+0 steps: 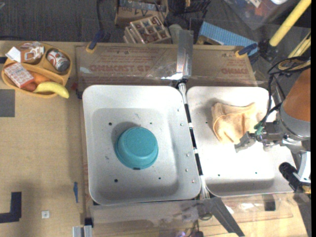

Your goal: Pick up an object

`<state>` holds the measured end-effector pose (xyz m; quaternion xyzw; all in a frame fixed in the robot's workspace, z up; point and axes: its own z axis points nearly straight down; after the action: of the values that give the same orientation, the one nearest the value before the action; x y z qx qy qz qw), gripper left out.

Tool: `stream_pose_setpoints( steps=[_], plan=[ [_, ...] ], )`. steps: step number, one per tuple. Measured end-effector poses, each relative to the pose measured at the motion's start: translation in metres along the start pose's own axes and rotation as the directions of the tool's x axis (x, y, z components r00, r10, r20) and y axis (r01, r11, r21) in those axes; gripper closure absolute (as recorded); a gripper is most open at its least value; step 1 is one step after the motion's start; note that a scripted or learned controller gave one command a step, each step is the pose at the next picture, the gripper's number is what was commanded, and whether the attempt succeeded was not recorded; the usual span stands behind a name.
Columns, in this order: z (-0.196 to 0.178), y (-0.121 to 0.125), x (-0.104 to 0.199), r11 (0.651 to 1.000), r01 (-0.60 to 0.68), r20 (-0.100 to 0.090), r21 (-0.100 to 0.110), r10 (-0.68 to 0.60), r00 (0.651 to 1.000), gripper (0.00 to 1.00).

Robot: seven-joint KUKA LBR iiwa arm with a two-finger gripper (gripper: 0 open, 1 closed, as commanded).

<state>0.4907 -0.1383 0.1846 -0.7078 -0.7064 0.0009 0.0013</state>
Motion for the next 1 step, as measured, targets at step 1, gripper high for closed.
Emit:
stream_pose_setpoints(
  steps=[1],
  plan=[
    [-0.0001, 0.0596, 0.0034, 0.995, 0.098, 0.002, -0.005, -0.098, 0.995, 0.00]
  ],
)
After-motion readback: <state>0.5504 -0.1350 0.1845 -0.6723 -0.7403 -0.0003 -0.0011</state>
